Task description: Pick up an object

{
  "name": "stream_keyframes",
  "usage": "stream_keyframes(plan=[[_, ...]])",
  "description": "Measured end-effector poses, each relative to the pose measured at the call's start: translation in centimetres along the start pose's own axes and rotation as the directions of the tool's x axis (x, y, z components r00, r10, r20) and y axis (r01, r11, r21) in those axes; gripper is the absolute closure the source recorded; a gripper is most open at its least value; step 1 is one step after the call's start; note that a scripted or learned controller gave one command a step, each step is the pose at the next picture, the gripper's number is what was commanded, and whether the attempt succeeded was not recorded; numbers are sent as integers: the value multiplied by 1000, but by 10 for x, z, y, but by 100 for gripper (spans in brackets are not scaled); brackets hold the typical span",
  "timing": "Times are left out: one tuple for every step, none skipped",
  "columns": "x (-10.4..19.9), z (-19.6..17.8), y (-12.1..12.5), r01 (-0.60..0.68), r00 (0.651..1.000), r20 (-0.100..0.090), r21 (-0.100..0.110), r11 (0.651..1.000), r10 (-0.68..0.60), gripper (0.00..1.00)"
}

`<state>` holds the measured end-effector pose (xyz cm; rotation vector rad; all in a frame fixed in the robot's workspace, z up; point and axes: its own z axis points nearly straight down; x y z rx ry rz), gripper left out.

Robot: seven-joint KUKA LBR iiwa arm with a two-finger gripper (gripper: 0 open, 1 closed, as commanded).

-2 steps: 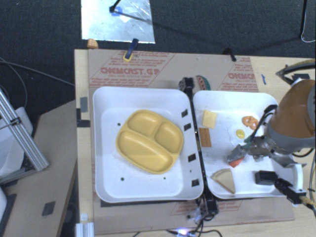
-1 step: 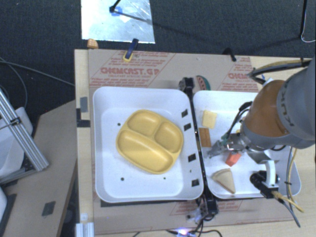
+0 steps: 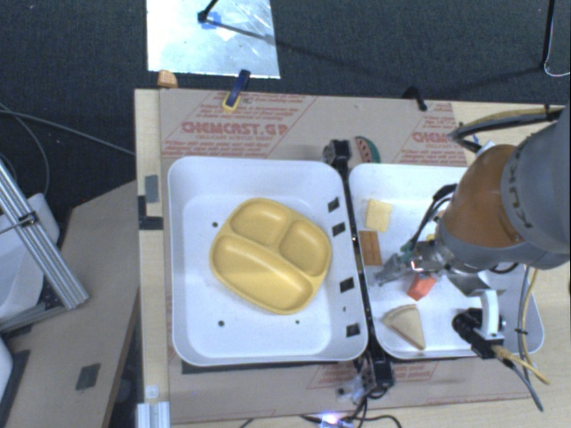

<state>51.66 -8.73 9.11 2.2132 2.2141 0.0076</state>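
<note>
An orange block [image 3: 421, 285] lies in the right bin [image 3: 526, 328], just at 4 o'clock of the claw [image 3: 398, 267], whose fingers' state I cannot tell. A pale wedge [image 3: 407, 326] sits at 6 o'clock, a yellow square [image 3: 379, 214] at 11; the left bin [image 3: 192, 328] holds a yellow divided plate [image 3: 270, 254].

Dark carpet [image 3: 80, 34] — a shiny sheet [image 3: 214, 25] lies on it.
</note>
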Motion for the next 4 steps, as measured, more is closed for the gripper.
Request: stream_keyframes(plan=[[-8, -65, -29, 0, 1000, -3, 5, 1000, 0, 0], [0, -12, -18, 3, 1000, -4, 11, 1000, -3, 0], [-2, -25, -15, 2, 1000, -1, 2, 1000, -2, 100], [53, -98, 95, 12, 1000, -5, -7, 1000, -12, 100]])
